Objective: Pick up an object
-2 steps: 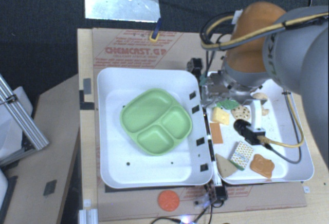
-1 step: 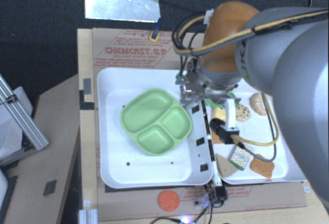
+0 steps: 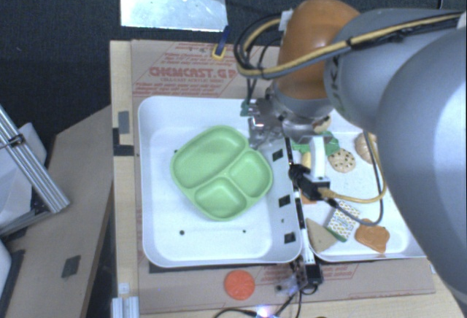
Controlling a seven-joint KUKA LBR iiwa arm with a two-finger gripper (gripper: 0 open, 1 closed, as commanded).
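**Hovering over the divider, grip unreadable**

Arm (image 3: 394,68) reaches in from the right and sits low over the strip between the two bins, wrist roughly above the plate's right edge. Gripper (image 3: 261,127) is mostly masked by the wrist; can't tell its opening or whether it holds or touches anything.

Green plate (image 3: 221,172) lies flat in the left bin (image 3: 164,236), three compartments up, likely staged as an easy single target. Right bin (image 3: 365,254) holds small clutter: cookie (image 3: 341,160), toast (image 3: 372,238), wedge (image 3: 321,236). Candidates are the plate rim or the items just right of the divider; which one is intended, I can't say.
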